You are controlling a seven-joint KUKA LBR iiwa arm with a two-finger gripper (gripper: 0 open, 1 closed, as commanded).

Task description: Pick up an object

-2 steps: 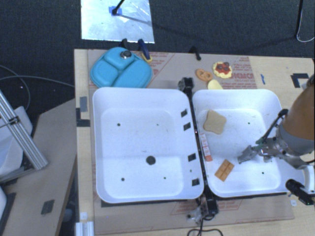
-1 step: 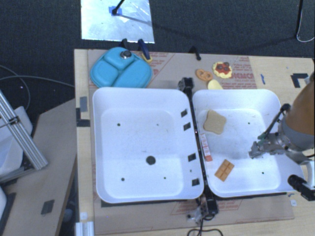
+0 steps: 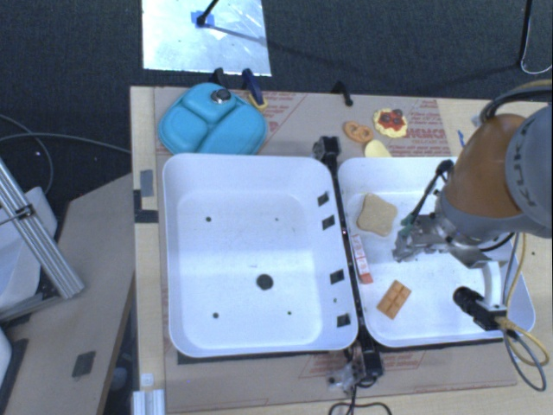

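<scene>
Toast (image 3: 377, 214), a tan slice of toy bread, lies flat in the right bin (image 3: 449, 328). Just beside it is the claw (image 3: 404, 245), but I cannot tell its state. Nearby lies a small orange waffle (image 3: 394, 299).

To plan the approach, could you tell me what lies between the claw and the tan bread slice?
In the camera view, bare white bin floor separates the claw from the tan bread slice.
</scene>
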